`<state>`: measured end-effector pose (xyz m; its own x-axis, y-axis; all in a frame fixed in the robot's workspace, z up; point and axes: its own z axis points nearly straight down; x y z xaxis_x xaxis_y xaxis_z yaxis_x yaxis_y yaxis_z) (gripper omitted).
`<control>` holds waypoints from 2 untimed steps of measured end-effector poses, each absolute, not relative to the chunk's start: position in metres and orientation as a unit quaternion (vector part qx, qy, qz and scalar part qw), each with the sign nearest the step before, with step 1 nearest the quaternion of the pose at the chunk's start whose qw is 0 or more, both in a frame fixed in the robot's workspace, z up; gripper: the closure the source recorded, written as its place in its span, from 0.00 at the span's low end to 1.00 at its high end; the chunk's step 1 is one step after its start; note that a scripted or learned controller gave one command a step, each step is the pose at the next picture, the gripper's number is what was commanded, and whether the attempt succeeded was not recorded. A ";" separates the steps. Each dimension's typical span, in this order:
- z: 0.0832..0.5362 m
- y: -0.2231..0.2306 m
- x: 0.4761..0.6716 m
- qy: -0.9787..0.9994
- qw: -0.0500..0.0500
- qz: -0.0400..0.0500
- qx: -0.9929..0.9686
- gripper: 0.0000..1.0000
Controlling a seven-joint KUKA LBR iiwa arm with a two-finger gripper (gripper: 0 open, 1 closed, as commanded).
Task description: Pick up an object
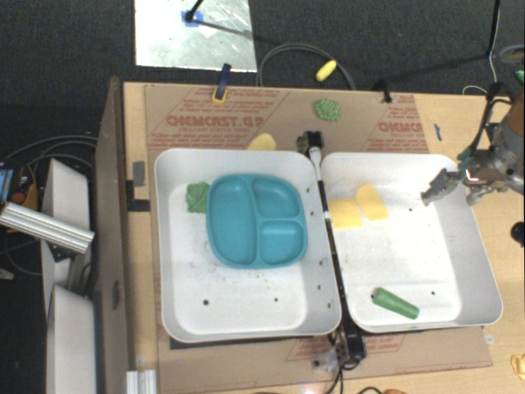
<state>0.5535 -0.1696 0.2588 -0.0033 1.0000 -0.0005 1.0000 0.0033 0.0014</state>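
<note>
Gripper (436, 189): we see it over the right bin's (484, 290) far right edge; whether its fingers are parted we cannot tell.
Yellow pieces (359, 207): two, touching, well left of the gripper.
Green cylinder (395, 303): below-left, near the front wall.
Blue divided plate (255, 221): far left, in the left bin (176, 302).

**Occlusions and cutoffs**

Your arm (502, 150) is clipped by the right edge. The gripper (436, 187) is small and blurred, so you can't read its jaw state. The blue divided plate (256, 220) covers most of the green leafy piece (197, 196). The left bin's rim hides part of the yellow object (262, 143) behind it.
</note>
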 end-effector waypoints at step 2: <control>0.084 -0.133 0.672 0.710 0.003 0.002 0.704 0.00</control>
